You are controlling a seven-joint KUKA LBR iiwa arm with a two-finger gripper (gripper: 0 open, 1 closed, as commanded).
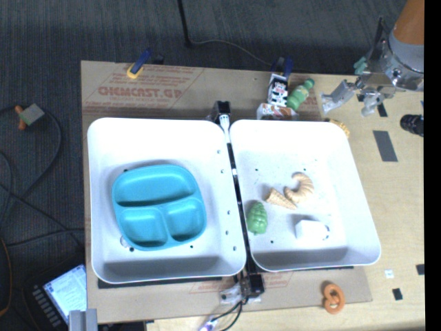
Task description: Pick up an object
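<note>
Nothing has been picked yet, judging by the camera view: the gripper (358,92) hangs spread and bare over the bench at far right, beyond the right bin (358,185), so reaching, closing and lifting all remain. That bin holds four candidates: one green piece (257,218) near the divider, one cone (281,198), one tan curl (302,183) touching it, one white block (311,229) nearest. One blue tray (159,206) lies in the left bin (103,157).

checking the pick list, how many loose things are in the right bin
3. A green toy lies by the left wall, a tan croissant-like piece near the middle, and a white block toward the front right. Nothing seems hidden.
</note>
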